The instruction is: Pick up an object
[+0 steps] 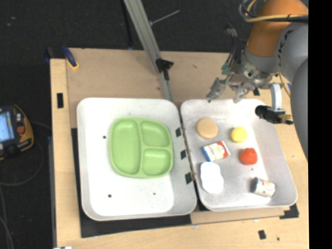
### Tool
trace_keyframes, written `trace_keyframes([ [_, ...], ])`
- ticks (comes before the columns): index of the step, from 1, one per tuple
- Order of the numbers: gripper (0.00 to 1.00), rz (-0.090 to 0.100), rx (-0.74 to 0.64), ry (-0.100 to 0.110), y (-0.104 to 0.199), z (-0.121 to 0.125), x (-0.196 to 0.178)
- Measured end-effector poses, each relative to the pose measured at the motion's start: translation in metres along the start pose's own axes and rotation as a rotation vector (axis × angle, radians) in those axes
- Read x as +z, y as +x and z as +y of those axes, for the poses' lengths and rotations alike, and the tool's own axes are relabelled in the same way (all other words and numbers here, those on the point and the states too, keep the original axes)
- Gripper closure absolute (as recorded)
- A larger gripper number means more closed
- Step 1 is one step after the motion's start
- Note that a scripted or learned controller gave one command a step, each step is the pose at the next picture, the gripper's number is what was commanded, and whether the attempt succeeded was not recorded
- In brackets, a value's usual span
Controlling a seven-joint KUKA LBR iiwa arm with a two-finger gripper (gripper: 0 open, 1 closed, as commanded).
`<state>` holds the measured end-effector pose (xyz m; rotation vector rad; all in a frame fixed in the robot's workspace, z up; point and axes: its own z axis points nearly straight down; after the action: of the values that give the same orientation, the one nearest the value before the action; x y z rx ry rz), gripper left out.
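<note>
- Gripper (226, 94) is hovering over the far rim of the right bin (277, 144), fingers spread apart, holding nothing.
- Lying in the right bin: tan round cookie (207, 128), yellow ball (239, 134), red ball (248, 156), small carton (216, 151), white lid-like piece (211, 177), small cup on its side (263, 187).
- Left bin (93, 165) is carrying a green divided tray (140, 148).

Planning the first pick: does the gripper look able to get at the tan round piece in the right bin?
Probably yes. The gripper hangs open above the bin's far edge, and the tan round piece lies just below it, uncovered, apart from its neighbours.
</note>
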<state>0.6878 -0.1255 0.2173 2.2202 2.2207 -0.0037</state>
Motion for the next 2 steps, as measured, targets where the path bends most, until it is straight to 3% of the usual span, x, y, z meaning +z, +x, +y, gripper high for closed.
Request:
trace_keyframes([
  [2, 0.0, 0.001, 0.003, 0.002, 0.0, -0.009, 0.111],
])
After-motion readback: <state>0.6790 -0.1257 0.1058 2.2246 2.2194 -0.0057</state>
